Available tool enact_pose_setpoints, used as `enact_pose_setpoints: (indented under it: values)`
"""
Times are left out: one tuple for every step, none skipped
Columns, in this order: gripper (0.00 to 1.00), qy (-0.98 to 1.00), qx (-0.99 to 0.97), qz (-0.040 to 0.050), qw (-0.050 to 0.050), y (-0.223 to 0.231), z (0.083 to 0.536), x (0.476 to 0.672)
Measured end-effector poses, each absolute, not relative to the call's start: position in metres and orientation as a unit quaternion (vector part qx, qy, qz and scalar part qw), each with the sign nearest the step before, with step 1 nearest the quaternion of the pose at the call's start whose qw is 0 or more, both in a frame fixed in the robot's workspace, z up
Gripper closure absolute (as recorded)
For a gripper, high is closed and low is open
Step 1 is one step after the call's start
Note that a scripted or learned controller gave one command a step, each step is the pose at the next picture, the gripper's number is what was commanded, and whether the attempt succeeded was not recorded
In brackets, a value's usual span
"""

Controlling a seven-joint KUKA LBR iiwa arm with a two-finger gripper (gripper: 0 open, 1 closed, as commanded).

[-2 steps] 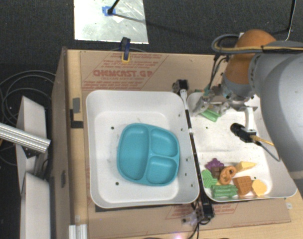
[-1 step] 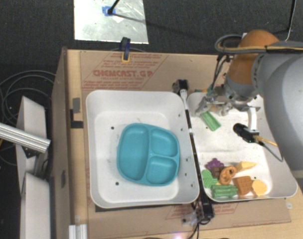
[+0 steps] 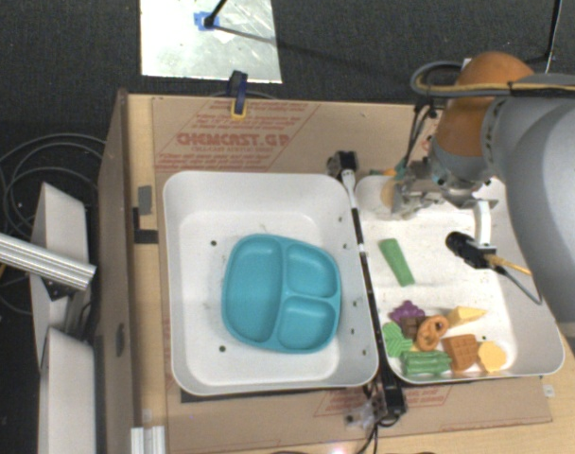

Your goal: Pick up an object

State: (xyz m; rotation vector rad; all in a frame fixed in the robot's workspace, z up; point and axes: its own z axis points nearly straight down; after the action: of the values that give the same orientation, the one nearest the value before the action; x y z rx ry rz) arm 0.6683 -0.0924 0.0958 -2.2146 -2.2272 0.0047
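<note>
Desk (image 3: 269, 135) is topped with brown printed cardboard and carries two white bins side by side. Dark carpet floor (image 3: 60, 45) all around, black cables (image 3: 23, 178) at left, shiny sheet (image 3: 212, 26) on the floor at the far end.

Near end of right bin (image 3: 429, 282): toy food in a tight cluster, with a green pod (image 3: 425, 364), brown cracker (image 3: 462, 350), orange slice (image 3: 493, 356), pretzel (image 3: 429, 328) and purple grapes (image 3: 407, 311). Left bin (image 3: 188, 253) holds a blue divided plate (image 3: 281, 291).

Green block (image 3: 396, 261), flat and oblong, lies alone mid right bin, near the divider.

Claw (image 3: 412, 195) sits low at the right bin's far end, apart from the block. Open or closed: can't tell. Grey arm (image 3: 543, 159) comes from the right.
</note>
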Motion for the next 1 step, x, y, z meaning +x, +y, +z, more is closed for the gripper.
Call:
enact_pose_setpoints:
  values:
    - [0.0,-0.71,-0.705,0.0017,0.0,-0.0924,0.0957,0.6684]
